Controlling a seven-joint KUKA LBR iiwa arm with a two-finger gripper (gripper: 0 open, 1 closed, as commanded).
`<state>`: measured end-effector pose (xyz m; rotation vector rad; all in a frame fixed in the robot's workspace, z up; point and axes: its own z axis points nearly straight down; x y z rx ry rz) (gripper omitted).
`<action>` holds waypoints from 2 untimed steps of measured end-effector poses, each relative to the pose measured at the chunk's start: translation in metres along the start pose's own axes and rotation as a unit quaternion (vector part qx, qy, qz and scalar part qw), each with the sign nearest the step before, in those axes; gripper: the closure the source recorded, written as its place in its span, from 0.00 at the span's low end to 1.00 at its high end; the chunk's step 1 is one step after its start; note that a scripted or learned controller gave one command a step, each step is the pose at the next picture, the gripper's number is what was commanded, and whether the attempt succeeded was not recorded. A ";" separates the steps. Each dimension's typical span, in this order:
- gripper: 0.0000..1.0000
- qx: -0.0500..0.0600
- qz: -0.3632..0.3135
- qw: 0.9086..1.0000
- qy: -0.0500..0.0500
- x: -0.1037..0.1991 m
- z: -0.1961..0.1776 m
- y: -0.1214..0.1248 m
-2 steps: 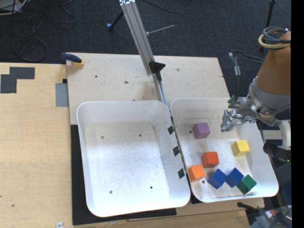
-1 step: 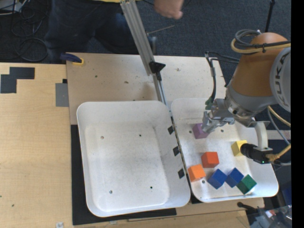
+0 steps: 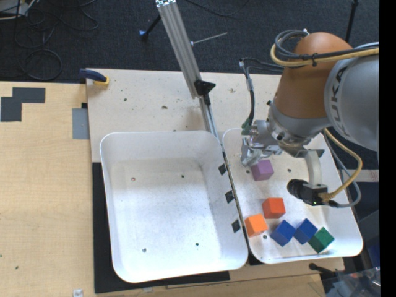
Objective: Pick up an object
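In the right bin point(image 3: 346, 243) lie several small blocks. A purple block point(image 3: 262, 169) sits near the bin's upper left, directly under my gripper point(image 3: 252, 156). The gripper's metal fingers come down at the block's upper left edge, touching or just above it. Lower in the bin sit a red block point(image 3: 273, 207), an orange block point(image 3: 255, 225), two blue blocks point(image 3: 284, 232) point(image 3: 305, 230) and a green block point(image 3: 322, 239). The arm's orange band and grey wrist loom over the bin's upper right.
The left bin point(image 3: 167, 203) lies beside the right one, with black clips along the shared wall point(image 3: 228, 190). A slanted aluminium post point(image 3: 182, 45) rises behind the bins. A black cable fitting point(image 3: 307, 192) hangs over the right bin.
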<state>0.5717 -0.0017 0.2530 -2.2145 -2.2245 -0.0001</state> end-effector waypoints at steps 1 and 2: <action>1.00 0.000 0.000 1.000 0.000 0.052 -0.002 0.010; 1.00 0.001 0.001 1.000 -0.001 0.092 0.015 0.019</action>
